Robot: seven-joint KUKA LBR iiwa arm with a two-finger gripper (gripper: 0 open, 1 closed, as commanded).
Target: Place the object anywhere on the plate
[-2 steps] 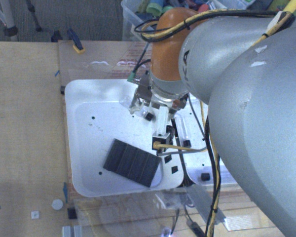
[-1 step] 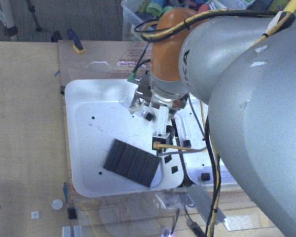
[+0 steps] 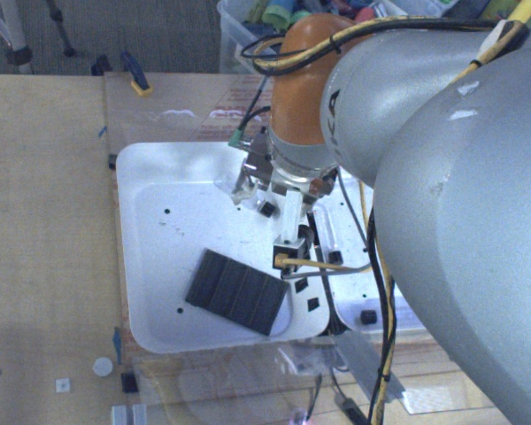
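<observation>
Placing looks not yet begun — a dark ridged slab (image 3: 237, 290), likely the object, lies flat in the left white bin (image 3: 142, 237) by its near wall, ungrasped. The gripper (image 3: 265, 197) hangs over that bin's far half, apart from the slab — open or closed, I cannot tell.

A robotics lab is suggested: a large grey robot arm (image 3: 451, 202) is mounted over a wooden bench (image 3: 44, 237) fitted with a white bin (image 3: 159, 255). A tub of coloured toys (image 3: 239, 27) is kept at the far side, and tripod legs (image 3: 16, 53) are seen on carpet (image 3: 150, 16) far left.
</observation>
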